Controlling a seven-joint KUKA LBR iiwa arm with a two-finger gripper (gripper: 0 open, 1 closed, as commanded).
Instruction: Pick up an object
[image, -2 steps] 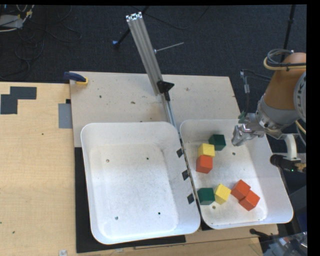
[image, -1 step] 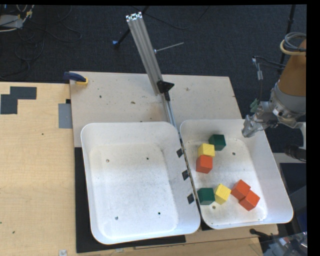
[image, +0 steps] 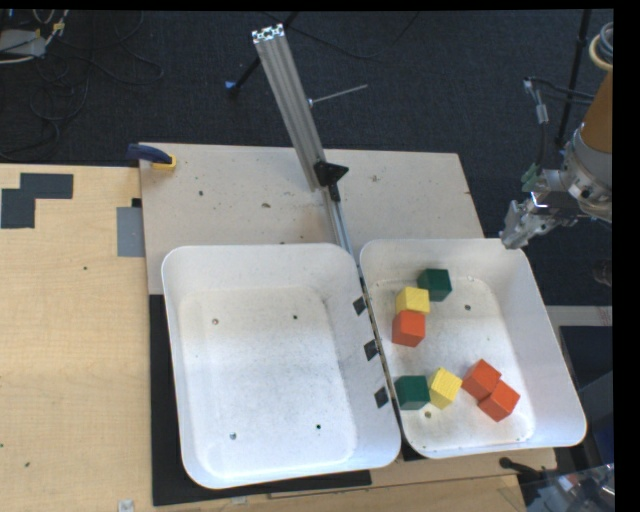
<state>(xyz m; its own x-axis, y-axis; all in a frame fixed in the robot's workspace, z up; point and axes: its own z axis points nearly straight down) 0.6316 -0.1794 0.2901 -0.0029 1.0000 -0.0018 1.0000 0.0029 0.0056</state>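
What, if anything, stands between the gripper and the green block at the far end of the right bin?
Nothing visible does. The gripper sits beyond the right bin's far right corner, outside it. Between it and the green block lie only the bin's low rim and bare white floor; the other blocks lie nearer the camera.

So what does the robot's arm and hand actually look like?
At the camera view's right edge, the arm shows an orange-brown band above a pale grey wrist. Below it sits the hand, a small silvery metal piece with darker parts. A thin dark cable or rod runs nearby.

Seven cubes (image: 445, 350) in right bin (image: 540, 310): two green, two yellow, three red.
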